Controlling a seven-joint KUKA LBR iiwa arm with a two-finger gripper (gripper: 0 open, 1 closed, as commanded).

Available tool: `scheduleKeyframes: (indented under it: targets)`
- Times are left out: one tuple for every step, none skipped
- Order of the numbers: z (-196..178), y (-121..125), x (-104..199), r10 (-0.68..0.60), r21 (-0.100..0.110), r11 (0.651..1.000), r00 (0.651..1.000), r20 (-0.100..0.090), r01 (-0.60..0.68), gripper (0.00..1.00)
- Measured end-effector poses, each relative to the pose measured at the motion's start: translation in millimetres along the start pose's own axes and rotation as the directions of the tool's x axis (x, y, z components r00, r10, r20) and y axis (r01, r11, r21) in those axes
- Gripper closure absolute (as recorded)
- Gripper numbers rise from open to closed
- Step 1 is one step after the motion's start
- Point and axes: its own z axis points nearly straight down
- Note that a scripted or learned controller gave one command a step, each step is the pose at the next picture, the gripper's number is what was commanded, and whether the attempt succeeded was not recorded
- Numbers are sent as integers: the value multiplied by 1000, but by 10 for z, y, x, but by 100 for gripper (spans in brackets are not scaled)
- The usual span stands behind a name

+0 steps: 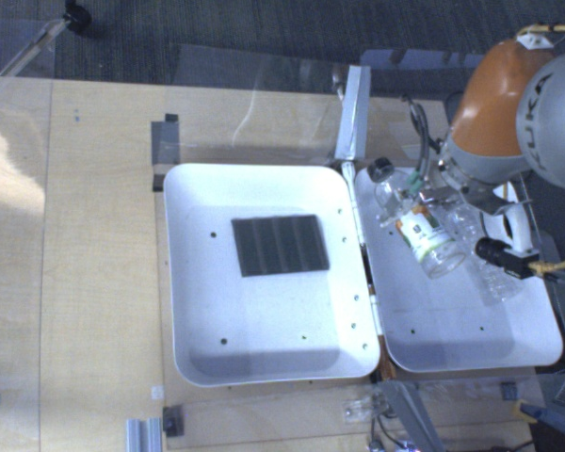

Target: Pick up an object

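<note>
Seemingly low, hand (424, 196) over clear bottle (427, 238).

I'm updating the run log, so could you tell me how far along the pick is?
Done: the arm is over the right bin, gripper down by a clear bottle. In hand: nothing visibly. Left: grasp and lift. The dark ridged pad lies in the left bin.

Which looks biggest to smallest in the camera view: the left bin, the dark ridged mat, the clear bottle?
1. Left bin
2. Dark ridged mat
3. Clear bottle, smallest, though the arm partly hides it.
</note>
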Motion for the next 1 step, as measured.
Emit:
scheduleKeyframes:
  targets:
    - [-298,71,700,88,0,996,996,-1,-88,100]
